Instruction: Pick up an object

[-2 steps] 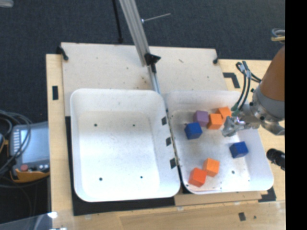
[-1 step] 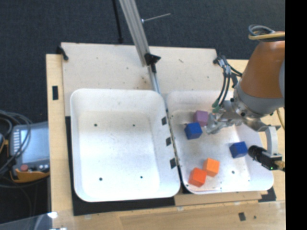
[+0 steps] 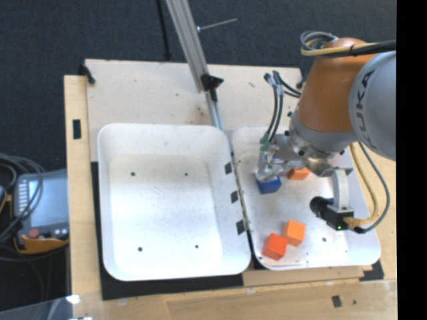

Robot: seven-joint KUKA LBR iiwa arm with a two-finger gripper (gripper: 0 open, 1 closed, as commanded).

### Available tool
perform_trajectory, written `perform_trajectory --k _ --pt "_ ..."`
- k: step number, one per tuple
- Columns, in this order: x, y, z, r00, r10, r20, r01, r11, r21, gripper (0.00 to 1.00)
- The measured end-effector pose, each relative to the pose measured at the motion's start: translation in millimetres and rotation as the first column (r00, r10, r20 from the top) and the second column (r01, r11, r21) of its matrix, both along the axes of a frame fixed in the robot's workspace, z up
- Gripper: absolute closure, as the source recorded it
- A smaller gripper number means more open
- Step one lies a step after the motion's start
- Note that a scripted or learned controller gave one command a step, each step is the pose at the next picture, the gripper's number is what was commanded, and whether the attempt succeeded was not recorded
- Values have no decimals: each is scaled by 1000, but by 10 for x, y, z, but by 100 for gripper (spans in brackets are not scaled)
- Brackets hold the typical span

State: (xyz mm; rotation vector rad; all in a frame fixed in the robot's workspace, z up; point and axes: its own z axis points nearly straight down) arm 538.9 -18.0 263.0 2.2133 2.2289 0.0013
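Observation:
In the right bin point(image 3: 347, 249), my gripper point(image 3: 269, 171) points down at the bin's left part, right over a blue block point(image 3: 269, 186). The block's top sits against the fingertips; whether it lies between them I cannot tell. An orange block point(image 3: 298, 174) peeks out just right of the gripper, partly hidden by the wrist. Two more orange blocks lie near the bin's front: one point(image 3: 294, 232) and a redder one point(image 3: 275, 246) beside it.
The left bin point(image 3: 167, 199) lies beside the right one. A slanted aluminium post point(image 3: 190, 39) rises behind the bins. A black cable plug point(image 3: 330, 212) hangs from the arm over the right bin. A grey device point(image 3: 37, 205) sits off the bench's left.

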Motion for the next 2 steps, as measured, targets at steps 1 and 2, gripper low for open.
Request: perform_trajectory --k 1,2 --pt "155 525 2 1000 1 1 -1 1000 0 100" --pt "153 1022 -205 1000 -1 -4 1 1000 0 100"
